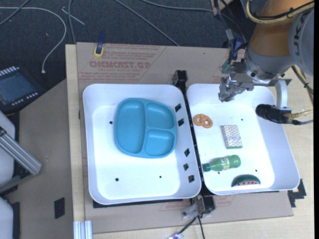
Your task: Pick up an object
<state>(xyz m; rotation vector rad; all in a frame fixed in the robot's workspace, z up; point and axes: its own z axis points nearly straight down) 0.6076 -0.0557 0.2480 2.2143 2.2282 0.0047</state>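
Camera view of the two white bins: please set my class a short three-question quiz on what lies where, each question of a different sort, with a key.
1. True or false: the blue divided plate lies in the same bin as the green bottle.
2. Multiple choice: what lies nearest the gripper? A) the watermelon slice B) the pretzel C) the green bottle
3. Fill in: the patterned small box lies in the ____ bin of this view.

Key: 1 false, the plate is in the left bin and the bottle in the right; 2 B; 3 right.
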